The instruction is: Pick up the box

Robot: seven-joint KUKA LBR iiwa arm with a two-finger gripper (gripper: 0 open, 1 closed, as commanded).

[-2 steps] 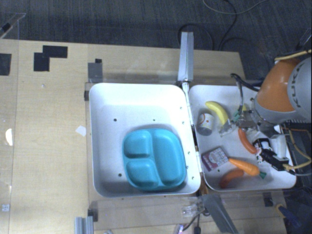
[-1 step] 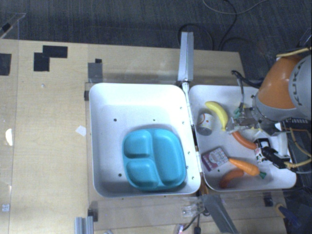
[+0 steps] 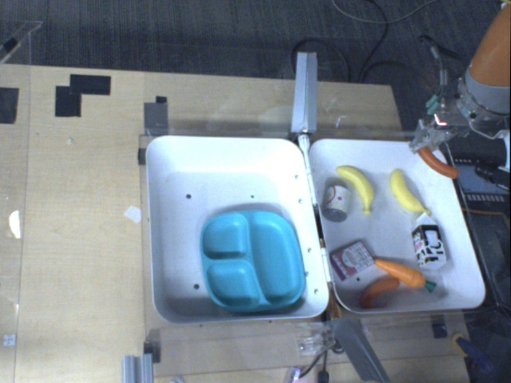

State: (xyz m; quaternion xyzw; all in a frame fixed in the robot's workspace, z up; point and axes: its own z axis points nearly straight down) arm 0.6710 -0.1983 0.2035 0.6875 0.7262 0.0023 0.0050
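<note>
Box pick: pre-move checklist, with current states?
1. Box located, lying in the right bin near its front left: ok.
2. Top of box unobstructed: ok.
3. Space round it: not ok; carrot lies against its right side, a reddish item sits just in front.
4. Gripper clear of the box, at the bin's far right corner: ok.
5. Gripper free: not ok; an orange-red sausage-like item sits at its tip, held or not cannot tell.
6. Finger opening: cannot tell.

arm (image 3: 487, 70): cut by right edge | end effector (image 3: 433, 134): finger state unclear
</note>
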